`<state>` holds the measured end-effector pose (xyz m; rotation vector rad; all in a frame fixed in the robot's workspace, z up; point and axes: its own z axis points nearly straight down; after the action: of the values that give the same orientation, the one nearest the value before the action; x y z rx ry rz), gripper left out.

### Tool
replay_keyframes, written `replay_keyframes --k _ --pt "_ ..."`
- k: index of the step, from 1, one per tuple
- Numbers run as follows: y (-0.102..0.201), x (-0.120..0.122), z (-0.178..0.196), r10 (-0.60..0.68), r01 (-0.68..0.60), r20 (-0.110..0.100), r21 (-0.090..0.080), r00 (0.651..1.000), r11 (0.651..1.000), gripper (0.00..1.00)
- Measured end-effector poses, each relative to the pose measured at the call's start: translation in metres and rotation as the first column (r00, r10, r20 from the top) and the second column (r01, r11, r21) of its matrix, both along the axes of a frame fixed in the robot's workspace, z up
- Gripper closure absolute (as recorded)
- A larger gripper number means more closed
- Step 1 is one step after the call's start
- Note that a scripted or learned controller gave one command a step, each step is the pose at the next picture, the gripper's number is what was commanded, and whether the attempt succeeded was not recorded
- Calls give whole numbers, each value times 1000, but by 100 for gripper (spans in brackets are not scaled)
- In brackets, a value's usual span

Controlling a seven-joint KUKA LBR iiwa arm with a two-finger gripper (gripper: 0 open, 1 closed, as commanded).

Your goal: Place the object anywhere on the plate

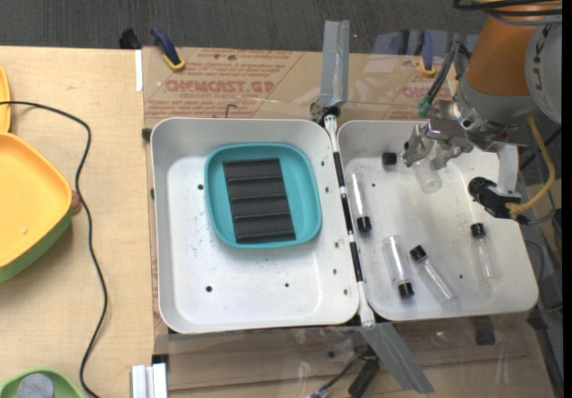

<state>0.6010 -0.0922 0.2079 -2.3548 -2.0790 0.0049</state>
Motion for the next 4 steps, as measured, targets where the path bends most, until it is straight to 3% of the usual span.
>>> replay_keyframes --k 1,2,3,4 --pt "0 0 0 0 0 0 0 1000 1000 0" --pt "-73 -3 79 43 -43 1 0 999 999 0" --pt "-105 16 180 79 -79 1 0 997 997 0" --pt "-119 59 225 -6 6 0 0 1000 1000 0"
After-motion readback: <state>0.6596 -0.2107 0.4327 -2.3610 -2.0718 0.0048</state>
